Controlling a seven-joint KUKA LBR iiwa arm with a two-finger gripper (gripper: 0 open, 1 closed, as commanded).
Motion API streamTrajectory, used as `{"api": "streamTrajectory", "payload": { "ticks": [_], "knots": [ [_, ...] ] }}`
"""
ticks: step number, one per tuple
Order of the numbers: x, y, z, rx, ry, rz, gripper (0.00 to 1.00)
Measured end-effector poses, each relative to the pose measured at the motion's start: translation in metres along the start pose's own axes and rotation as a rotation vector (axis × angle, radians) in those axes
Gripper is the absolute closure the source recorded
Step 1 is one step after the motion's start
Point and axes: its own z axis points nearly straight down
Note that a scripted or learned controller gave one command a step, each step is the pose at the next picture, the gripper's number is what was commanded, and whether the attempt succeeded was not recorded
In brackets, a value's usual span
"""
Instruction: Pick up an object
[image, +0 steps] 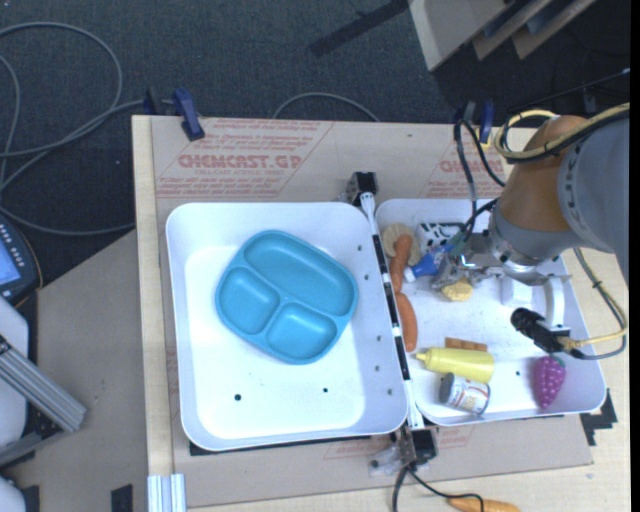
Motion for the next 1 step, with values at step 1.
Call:
{"api": "streamTrajectory", "payload": {
  "ticks": [1],
  "knots": [
    [0.0736, 0.0021, -0.1074, -0.006, 0.002, -0.002, 1.0]
  ]
}}
